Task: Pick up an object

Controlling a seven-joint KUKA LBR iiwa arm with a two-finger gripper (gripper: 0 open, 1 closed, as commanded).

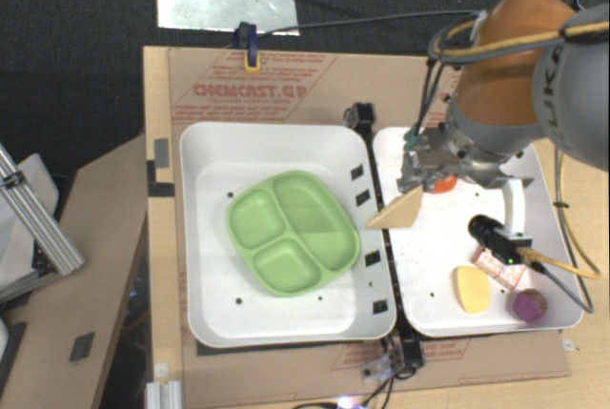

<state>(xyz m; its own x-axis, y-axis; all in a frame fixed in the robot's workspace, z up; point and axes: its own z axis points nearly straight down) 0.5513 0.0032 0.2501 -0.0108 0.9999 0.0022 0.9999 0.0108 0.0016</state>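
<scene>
Closest to the near wall of the right bin [426, 256] lie a purple lump [529, 305] and a yellow piece [472, 290], with a pink patterned packet [502, 268] just beyond them. Farther in, the end effector [417, 171] hangs low over the bin's far left corner. Whether it is wide or narrow cannot be told from here.

A tan wedge [396, 212] lies just on its near side, hard against the wall between the bins, and looks the likeliest pick. Whether the two touch is unclear. An orange-red piece [441, 182] peeks out just right of the end effector.

To take the wedge well, I would straddle its narrow faces and come down square. The dividing wall leaves little room on the left, so a slanted approach risks striking the rim. Open floor lies to the right and near. The left bin [214, 302] holds a green divided plate [291, 231], well apart.
</scene>
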